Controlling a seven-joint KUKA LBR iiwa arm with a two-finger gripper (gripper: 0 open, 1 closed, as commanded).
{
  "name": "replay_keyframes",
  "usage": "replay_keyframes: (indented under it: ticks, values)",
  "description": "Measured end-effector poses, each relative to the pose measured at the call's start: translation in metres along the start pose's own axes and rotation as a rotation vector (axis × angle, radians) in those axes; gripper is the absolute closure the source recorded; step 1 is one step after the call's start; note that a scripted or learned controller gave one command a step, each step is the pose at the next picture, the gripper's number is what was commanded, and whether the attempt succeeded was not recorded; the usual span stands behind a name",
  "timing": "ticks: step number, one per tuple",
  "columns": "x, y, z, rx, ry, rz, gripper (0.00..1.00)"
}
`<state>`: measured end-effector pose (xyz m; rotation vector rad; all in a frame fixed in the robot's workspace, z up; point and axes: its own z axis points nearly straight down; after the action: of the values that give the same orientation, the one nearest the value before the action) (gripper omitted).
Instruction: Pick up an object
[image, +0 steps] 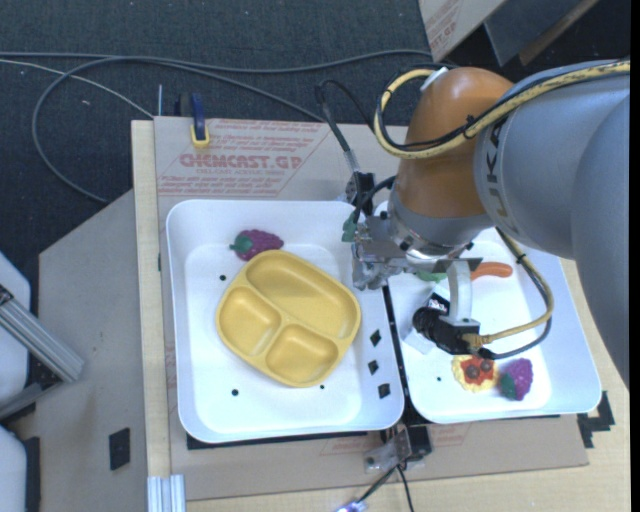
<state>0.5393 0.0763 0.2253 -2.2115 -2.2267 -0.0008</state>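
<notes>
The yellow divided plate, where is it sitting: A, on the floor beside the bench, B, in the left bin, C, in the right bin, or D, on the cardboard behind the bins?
B: the yellow divided plate lies inside the left bin, below a purple grape bunch.

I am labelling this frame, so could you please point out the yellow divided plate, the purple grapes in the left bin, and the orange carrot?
yellow divided plate (288, 315), camera view, middle ridge between its compartments.
purple grapes (259, 242), camera view, middle of the bunch.
orange carrot (493, 268), camera view, middle of its visible length.
</notes>
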Motion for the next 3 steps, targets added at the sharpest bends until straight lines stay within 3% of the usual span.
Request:
replay_keyframes:
  ticks: [2, 3]
  values:
    - [0.0144, 0.0049, -0.0093, -0.003, -0.002, 0.006, 1.0]
    - [0.012, -0.0049, -0.0063, 0.002, -0.002, 0.008, 1.0]
